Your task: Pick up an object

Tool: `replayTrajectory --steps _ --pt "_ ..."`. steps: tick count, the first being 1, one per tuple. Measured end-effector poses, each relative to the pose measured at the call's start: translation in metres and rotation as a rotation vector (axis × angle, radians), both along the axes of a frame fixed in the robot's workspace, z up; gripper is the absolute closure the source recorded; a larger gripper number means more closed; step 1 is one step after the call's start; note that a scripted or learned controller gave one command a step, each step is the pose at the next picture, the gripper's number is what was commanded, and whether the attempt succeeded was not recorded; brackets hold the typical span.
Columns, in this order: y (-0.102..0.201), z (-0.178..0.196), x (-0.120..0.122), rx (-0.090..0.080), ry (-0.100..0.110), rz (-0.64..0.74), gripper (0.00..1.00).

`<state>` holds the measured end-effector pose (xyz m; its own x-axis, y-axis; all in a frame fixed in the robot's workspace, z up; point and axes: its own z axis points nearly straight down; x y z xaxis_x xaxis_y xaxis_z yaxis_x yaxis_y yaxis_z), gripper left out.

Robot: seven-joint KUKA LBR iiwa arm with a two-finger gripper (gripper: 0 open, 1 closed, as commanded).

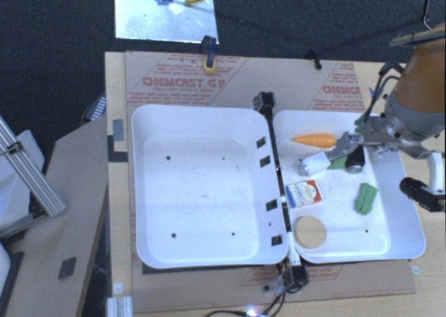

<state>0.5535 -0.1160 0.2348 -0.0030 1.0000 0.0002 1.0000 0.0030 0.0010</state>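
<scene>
The right bin [397, 239] holds an orange carrot [313, 140], a white cylinder [313, 164], a small printed box [304, 193], a green block [365, 198] and a tan round disc [311, 231]. My gripper [348, 152] hangs low over the bin's upper middle, just right of the white cylinder and below the carrot's tip. A small green piece [338, 163] shows right under the gripper, partly hidden by it. The grey arm with its orange band [425, 86] comes in from the right.
The left bin [202, 190] sits beside the right one, with black clips [268, 162] along the shared wall. A metal plate [164, 5] with a yellow item lies beyond the bench. An aluminium frame [28, 176] stands at the far left.
</scene>
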Motion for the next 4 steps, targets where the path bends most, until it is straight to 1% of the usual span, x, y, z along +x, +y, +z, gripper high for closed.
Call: replayTrajectory --steps 1,2,3,4 --pt "0.030 -0.119 -0.062 0.004 0.014 -0.001 0.00" --pt "0.022 -0.149 0.031 -0.002 -0.012 0.003 0.00" --pt "0.022 -0.140 0.026 0.000 -0.002 0.001 1.00" --pt "0.031 -0.136 -0.044 0.002 0.005 -0.003 1.00"
